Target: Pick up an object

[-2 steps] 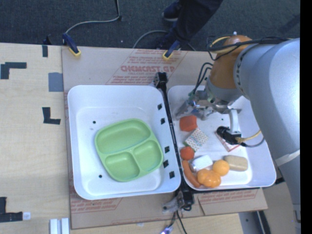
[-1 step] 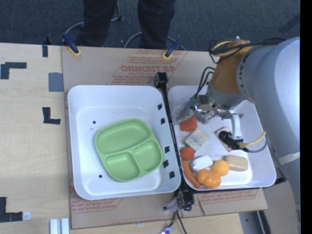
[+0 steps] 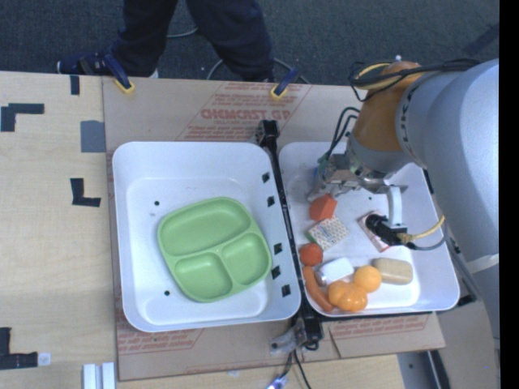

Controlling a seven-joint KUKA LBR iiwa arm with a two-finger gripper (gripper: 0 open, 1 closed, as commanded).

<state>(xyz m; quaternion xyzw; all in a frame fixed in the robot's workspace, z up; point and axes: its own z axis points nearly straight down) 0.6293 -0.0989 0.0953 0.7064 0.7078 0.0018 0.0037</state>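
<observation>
Gripper point(image 3: 328, 186) hangs low in the right bin point(image 3: 428, 250), at about 11 o'clock on that bin's floor, with the grey arm reaching in from 3 o'clock. From this slant I cannot tell whether it is released or clenched.

An orange block point(image 3: 323, 208) lies right at its tip on the 6 o'clock side. The two are so close that I cannot tell whether they touch.

The rest of the bin's load crowds the lower half. A speckled square wafer point(image 3: 328, 233) sits just beside the block at its 5 o'clock. A small red-orange ball point(image 3: 310, 254) lies at the block's 7 o'clock, near the bin's left wall. Further toward 6 o'clock, a white block point(image 3: 336, 269) rests against two orange fruits point(image 3: 357, 290), which touch each other. A long carrot-like piece point(image 3: 316, 288) runs along the left wall beside them. A tan block point(image 3: 393, 271) lies at 3 o'clock of the fruits.

The left bin point(image 3: 195, 168) holds a green divided plate point(image 3: 213, 248), well apart from the gripper. Both bins rest on a cardboard sheet point(image 3: 235, 116) on the bench point(image 3: 49, 241).
</observation>
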